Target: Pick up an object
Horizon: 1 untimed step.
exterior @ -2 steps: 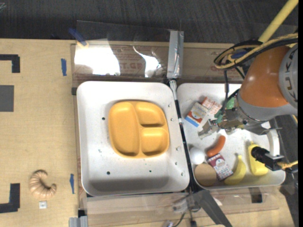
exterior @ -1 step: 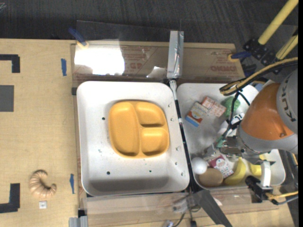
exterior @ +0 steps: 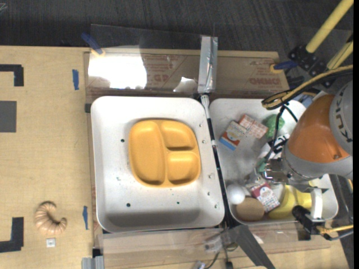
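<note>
A: What's at the near edge?
B: Right bin [exterior: 235,112], front wall: white ball [exterior: 236,195], brown potato-shaped lump [exterior: 249,209], red-and-white packet [exterior: 265,198], yellow item [exterior: 291,202] beside them, partly under the arm.
A: Gripper?
B: Gripper [exterior: 268,171] is down in the right bin, just above that packet. Orange-banded wrist covers most of it, so I can't tell its state or whether it has hold of anything.
A: Further back?
B: Small printed box [exterior: 242,130] mid-bin, something green [exterior: 273,124] just beside it. Left bin [exterior: 106,150] has a yellow divided tray [exterior: 164,151] in the centre.
A: Outside the bins?
B: Croissant-shaped thing [exterior: 50,218] on the bench [exterior: 39,150], well left.
</note>
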### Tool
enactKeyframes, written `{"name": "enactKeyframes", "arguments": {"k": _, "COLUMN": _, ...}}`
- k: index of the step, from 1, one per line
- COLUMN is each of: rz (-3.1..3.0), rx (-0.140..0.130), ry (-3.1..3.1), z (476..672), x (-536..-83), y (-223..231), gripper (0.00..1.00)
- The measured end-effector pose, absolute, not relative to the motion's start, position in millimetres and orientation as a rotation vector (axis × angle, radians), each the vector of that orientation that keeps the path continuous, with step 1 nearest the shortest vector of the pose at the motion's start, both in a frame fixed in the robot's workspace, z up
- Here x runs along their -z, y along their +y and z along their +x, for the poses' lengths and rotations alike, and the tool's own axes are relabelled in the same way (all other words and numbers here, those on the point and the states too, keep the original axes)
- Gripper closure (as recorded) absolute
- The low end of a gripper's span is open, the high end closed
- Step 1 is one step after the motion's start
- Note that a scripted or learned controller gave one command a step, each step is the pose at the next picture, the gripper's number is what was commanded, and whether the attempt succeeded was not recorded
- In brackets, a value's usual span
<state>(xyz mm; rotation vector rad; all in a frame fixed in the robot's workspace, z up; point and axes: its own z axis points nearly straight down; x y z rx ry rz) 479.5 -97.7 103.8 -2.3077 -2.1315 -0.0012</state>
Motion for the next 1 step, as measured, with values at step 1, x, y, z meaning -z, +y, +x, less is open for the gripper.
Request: {"name": "enactKeyframes", "arguments": {"k": 1, "rz": -2.474, "rx": 0.004, "ry": -1.935, "z": 525.7, "x": -185.2, "y": -24.8, "gripper": 1.00}}
